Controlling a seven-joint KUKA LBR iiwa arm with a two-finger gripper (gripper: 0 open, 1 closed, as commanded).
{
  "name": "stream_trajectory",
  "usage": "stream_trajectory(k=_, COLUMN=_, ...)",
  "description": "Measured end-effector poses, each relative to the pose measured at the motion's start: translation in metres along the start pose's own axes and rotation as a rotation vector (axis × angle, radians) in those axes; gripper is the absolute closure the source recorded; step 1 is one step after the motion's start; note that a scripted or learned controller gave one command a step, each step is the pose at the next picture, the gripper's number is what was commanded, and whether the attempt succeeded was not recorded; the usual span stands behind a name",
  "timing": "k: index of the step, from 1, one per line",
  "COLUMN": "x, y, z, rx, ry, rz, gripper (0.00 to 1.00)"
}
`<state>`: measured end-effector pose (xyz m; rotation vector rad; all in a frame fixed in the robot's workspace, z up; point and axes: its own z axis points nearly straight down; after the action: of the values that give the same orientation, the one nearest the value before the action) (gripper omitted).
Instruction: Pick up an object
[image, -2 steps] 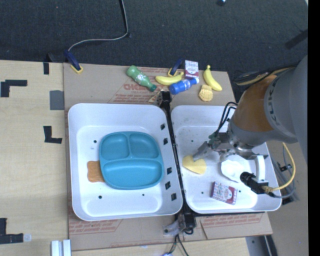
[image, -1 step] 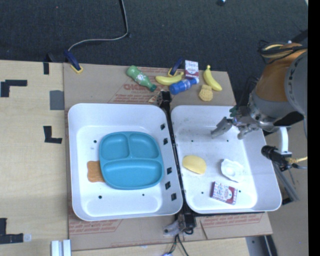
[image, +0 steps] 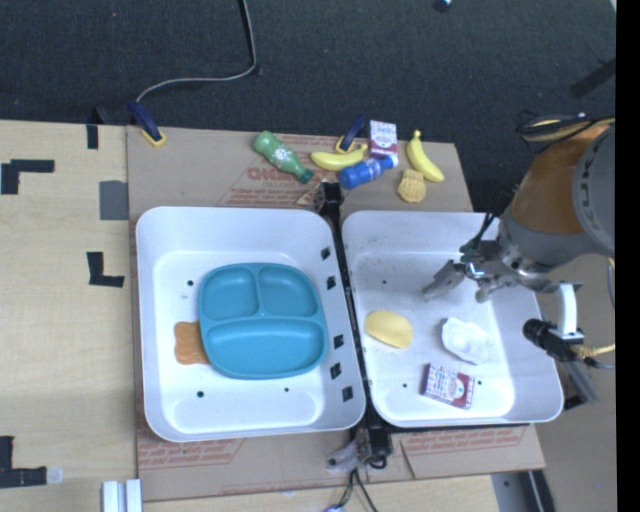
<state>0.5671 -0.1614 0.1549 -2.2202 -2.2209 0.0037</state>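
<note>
A yellow lump (image: 388, 328), a white crumpled thing (image: 468, 340) and a small red packet (image: 446, 386) lie apart in the right bin (image: 400, 235), where the gripper (image: 462, 281) hangs above the bare floor, fingers spread and holding nothing. The left bin (image: 165, 400) carries a blue divided plate (image: 263, 320) with an orange piece (image: 187, 343) tucked at its left edge. Both bins sit on cardboard (image: 190, 170) over the pale worktop (image: 50, 320); behind them lie two toy bananas (image: 425, 159), a green bottle (image: 282, 156) and a blue bottle (image: 360, 174), with dark carpet (image: 300, 50) beyond.
</note>
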Motion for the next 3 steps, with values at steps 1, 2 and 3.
stream_trajectory(k=1, x=0.005, y=-0.028, z=0.014, rx=-0.001, ry=0.001, rz=0.0, gripper=0.0)
stream_trajectory(k=2, x=-0.019, y=0.029, z=-0.033, rx=-0.003, ry=-0.001, rz=-0.001, gripper=0.0)
stream_trajectory(k=3, x=-0.019, y=0.001, z=-0.003, rx=0.0, ry=0.0, rz=0.0, gripper=0.0)
